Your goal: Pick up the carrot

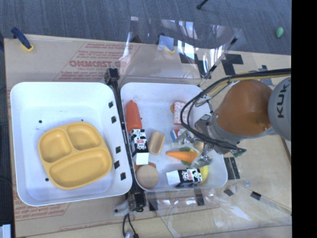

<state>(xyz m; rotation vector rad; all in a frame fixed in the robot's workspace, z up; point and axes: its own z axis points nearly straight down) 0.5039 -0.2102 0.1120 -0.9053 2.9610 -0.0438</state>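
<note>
Carrot (182, 156) lies in the right bin (163, 90), between a tan block (157, 142) and the gripper (204, 155), which hangs right at its green-topped end; finger spread cannot be told.

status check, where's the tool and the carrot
Tool low over right bin, at carrot's right end. Carrot lying flat on bin floor, not lifted. Milk carton just below it, crowding.
</note>
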